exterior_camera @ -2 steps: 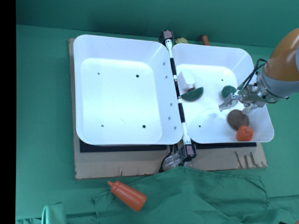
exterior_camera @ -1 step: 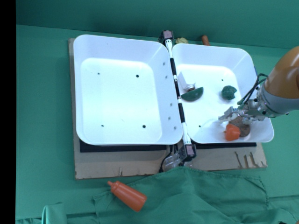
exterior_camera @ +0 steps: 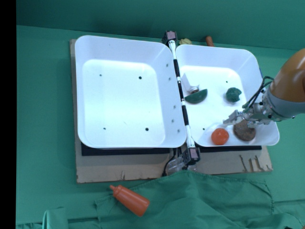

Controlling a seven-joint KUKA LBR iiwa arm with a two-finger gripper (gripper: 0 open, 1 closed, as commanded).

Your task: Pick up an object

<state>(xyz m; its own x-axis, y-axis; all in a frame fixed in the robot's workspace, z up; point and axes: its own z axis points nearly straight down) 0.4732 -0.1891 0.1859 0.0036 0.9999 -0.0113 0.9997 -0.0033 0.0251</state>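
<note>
**Here, the claw sits right over the brown piece in the near right corner**

Here the whole matter turns on what lies straight beneath the claw (exterior_camera: pixel 244 119). It hangs low in the right bin (exterior_camera: pixel 248 56), at the corner nearest the camera, and the brown round piece (exterior_camera: pixel 244 131) lies just below and touching its tips as seen from above. The orange ball (exterior_camera: pixel 219 136) rests just beside that piece, to its left, so it is the next nearest thing. The dark green wedge (exterior_camera: pixel 197 96) and the small green lump (exterior_camera: pixel 233 94) lie farther up the bin, well apart from the claw, and a small grey and white item (exterior_camera: pixel 190 86) sits near the divider.

Whether the claw is spread or clenched cannot be told; the metal parts blur together at this slant, and nothing can be seen between them. The brown piece looks flat and roundish, with no clear long axis, so the approach angle likely matters little. The left bin (exterior_camera: pixel 86 46) holds nothing to reach for. An orange bottle (exterior_camera: pixel 129 200) lies on the green surface (exterior_camera: pixel 38 104), outside both bins.
</note>
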